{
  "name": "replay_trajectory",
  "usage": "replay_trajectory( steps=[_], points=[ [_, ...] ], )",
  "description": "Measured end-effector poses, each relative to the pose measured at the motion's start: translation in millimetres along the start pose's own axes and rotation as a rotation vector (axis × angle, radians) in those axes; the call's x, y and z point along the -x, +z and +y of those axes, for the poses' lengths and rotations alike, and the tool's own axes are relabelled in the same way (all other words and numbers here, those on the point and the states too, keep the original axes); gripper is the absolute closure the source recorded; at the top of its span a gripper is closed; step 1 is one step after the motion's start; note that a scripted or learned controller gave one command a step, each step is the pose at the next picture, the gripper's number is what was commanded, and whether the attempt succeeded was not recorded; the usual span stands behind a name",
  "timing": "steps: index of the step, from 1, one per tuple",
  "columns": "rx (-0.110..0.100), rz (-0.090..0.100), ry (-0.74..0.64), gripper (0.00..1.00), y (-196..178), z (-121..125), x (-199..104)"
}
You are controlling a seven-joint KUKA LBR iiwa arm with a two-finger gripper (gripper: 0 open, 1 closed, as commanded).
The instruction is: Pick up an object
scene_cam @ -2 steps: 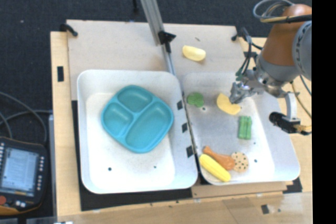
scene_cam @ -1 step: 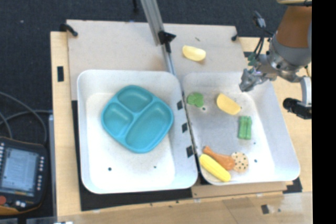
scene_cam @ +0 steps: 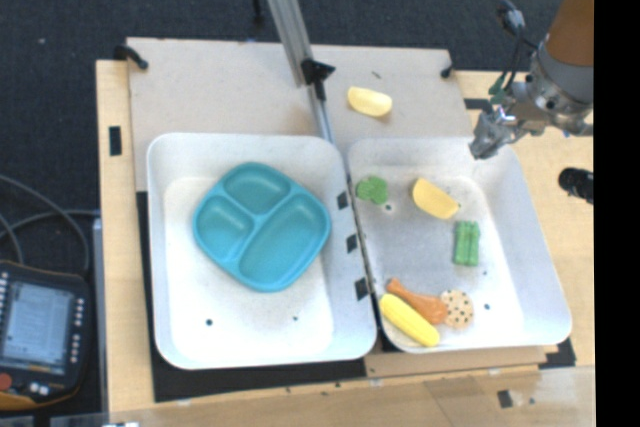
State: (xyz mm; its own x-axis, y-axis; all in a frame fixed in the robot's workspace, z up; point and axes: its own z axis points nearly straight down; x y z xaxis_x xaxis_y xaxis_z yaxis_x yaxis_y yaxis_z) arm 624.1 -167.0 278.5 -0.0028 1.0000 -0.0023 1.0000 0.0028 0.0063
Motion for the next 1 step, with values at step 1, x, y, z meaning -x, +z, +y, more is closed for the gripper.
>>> replay_trajectory(
  steps=[1],
  points=[
    [-0.005, 0.001, -0.002, 1.00, 4.7, -12.6, -39.9]
  ],
)
